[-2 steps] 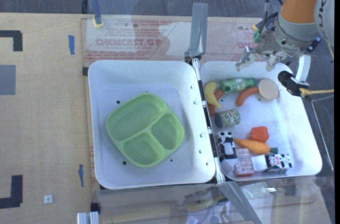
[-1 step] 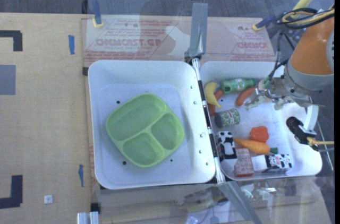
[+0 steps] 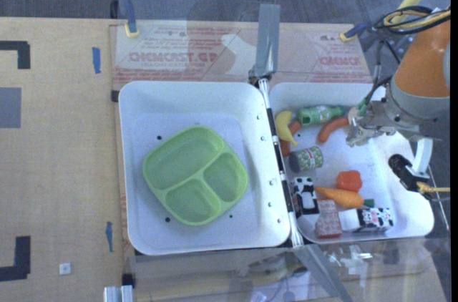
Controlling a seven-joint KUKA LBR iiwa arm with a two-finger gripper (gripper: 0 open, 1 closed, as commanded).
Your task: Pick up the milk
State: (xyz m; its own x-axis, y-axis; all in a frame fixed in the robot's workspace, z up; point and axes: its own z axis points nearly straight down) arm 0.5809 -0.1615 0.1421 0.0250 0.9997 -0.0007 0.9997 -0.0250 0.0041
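- Camera view: two white bins are sitting side by side on the table (image 3: 57, 150). The left bin (image 3: 143, 104) is carrying a green divided plate (image 3: 195, 174); the right bin (image 3: 415, 218) is holding the clutter.
- The milk (image 3: 306, 194), a small cow-patterned carton, is lying at the right bin's 8 o'clock edge, tight against the divider between the bins. A second cow-patterned carton (image 3: 376, 217) is lying at about 5 o'clock; which one the task means is a judgement call.
- Close neighbours: a carrot (image 3: 341, 197) is lying just beside the milk at its 3 o'clock, a red-and-white packet (image 3: 328, 219) at its 5 o'clock, a can (image 3: 308, 159) at its 12 o'clock.
- The gripper (image 3: 365, 127) is hanging over the bin's 1 o'clock area, near a green bottle (image 3: 320, 114) and a sausage-like toy (image 3: 333, 129), well apart from the milk.
- Jaws: cannot tell whether they are open or closed; too small and blurred.
- Risks, as judged: the divider wall is crowding the carton, so one finger could be landing on the rim; the carrot could be getting pinched along with it; the lookalike carton could be drawing the wrong grasp.
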